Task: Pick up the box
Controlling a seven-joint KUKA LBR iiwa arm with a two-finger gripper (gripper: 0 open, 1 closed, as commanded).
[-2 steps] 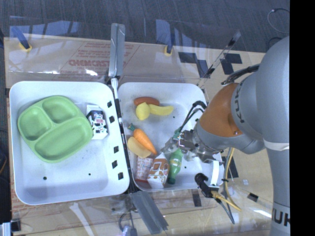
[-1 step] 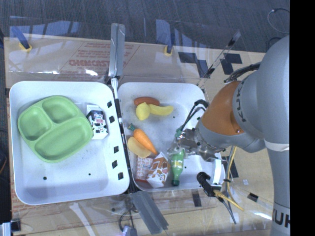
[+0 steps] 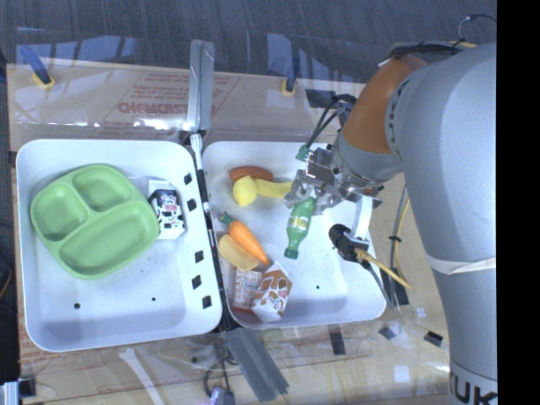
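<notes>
Overhead, two white bins sit side by side; the gripper (image 3: 314,189) hangs over the right bin (image 3: 363,304) toward its 2 o'clock corner, touching the top of a green bottle (image 3: 298,222), its grip state not discernible. The box (image 3: 167,209), a small cow-print carton, lies in the left bin (image 3: 101,323) at 3 o'clock, wedged between a green divided plate (image 3: 91,219) and the bin's right wall, with open floor at 6 o'clock.

matt green plastic tray (image 3: 93,219), printed cardboard box (image 3: 167,210)
</notes>
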